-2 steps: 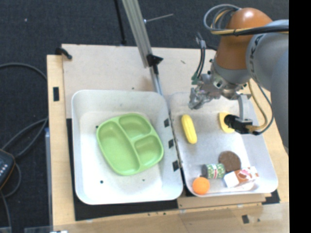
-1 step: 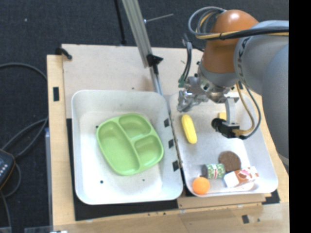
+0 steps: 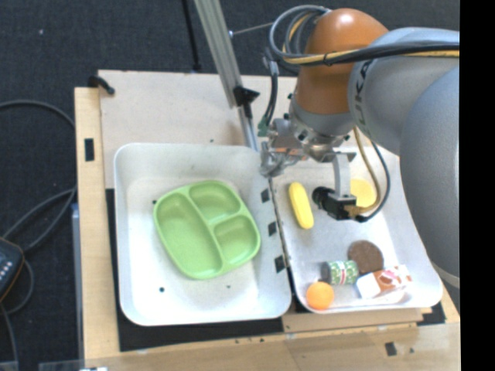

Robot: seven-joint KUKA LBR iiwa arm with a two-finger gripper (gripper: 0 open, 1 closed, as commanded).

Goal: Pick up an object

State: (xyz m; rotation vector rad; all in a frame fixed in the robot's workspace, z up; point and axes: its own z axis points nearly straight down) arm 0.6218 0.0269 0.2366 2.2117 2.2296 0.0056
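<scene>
My gripper (image 3: 273, 159) hangs under the orange wrist band, over the back edge of the right bin (image 3: 418, 265) close to the wall shared by both bins. A yellow banana-shaped object (image 3: 301, 205) lies just in front of it and slightly to the right, apart from it. Further front in the right bin are a brown disc (image 3: 365, 254), a small green can (image 3: 340, 271), an orange ball (image 3: 319, 294) and a red and white carton (image 3: 384, 282). A yellow object (image 3: 363, 192) is partly hidden behind a black part and cable of the arm.
A green divided plate (image 3: 206, 228) lies in the left bin (image 3: 135, 284). A slanted metal pole (image 3: 220, 49) rises behind the bins near the gripper. The big grey arm covers the right bin's back right part.
</scene>
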